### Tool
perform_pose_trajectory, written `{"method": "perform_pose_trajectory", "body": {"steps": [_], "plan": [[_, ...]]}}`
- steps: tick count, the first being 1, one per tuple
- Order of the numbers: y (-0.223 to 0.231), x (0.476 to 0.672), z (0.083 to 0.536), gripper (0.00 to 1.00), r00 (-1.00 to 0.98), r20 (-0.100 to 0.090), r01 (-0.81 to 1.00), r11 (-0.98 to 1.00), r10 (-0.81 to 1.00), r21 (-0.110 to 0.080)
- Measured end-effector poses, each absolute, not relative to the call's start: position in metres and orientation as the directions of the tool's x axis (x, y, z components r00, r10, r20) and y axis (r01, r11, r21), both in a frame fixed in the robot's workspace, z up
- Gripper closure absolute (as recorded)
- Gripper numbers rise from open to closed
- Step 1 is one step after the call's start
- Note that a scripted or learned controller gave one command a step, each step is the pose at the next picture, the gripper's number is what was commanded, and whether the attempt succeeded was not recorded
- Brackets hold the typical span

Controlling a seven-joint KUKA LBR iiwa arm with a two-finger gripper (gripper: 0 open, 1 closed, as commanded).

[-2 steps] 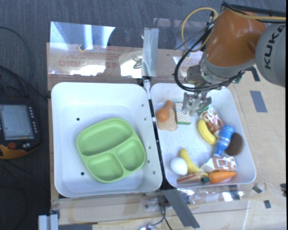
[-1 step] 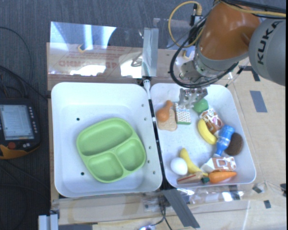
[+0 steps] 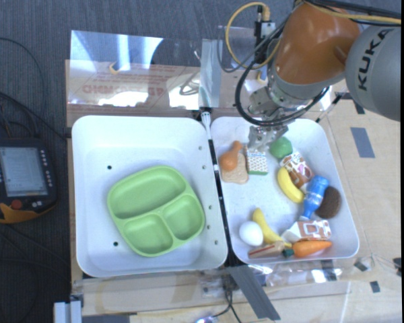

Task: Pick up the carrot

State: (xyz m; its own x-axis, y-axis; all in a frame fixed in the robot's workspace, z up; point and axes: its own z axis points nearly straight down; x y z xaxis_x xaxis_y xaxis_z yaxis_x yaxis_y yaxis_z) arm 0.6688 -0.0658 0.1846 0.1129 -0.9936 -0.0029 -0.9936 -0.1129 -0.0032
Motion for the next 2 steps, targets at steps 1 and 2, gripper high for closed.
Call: {"method": "perform_pose_trajectory", "body": {"steps": [1, 2], "plan": [[-0.0861, 0.6692, 0.1904, 1.0, 0.09, -0.005, -0.996, -0.09, -0.996, -0.004], [-0.0779, 0.6687, 0.1844, 1.0, 0.247, -0.003, -0.969, -0.247, -0.969, -0.001]]}}
